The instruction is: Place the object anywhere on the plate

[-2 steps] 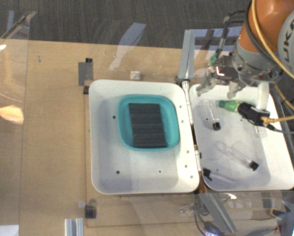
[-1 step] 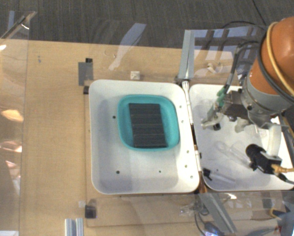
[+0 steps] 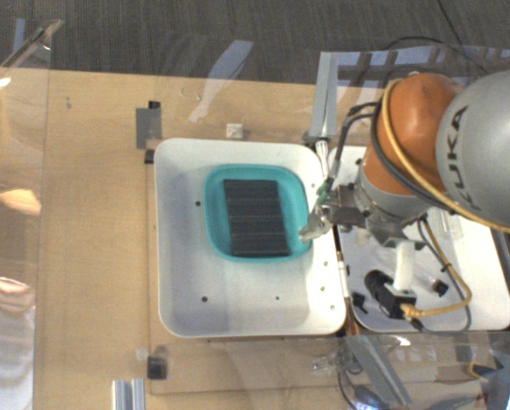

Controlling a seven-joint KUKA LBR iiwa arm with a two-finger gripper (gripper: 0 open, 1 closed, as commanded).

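A teal, rounded-square plate point(image 3: 216, 196) lies in the left white bin point(image 3: 186, 297), towards its back. A dark rectangular ribbed object point(image 3: 255, 218) rests flat on the plate and covers most of its middle. My gripper point(image 3: 314, 225) hangs at the plate's right rim, over the divide between the two bins, beside the dark object and apart from it. I see nothing held in it. The grey arm with its orange band point(image 3: 408, 114) looms over the right bin and hides much of it.
The right white bin point(image 3: 485, 314) lies under the arm. A metal post point(image 3: 323, 92) stands behind the bins. A small pale cube point(image 3: 234, 131) and a dark bracket point(image 3: 149, 126) sit on the wooden bench behind the left bin.
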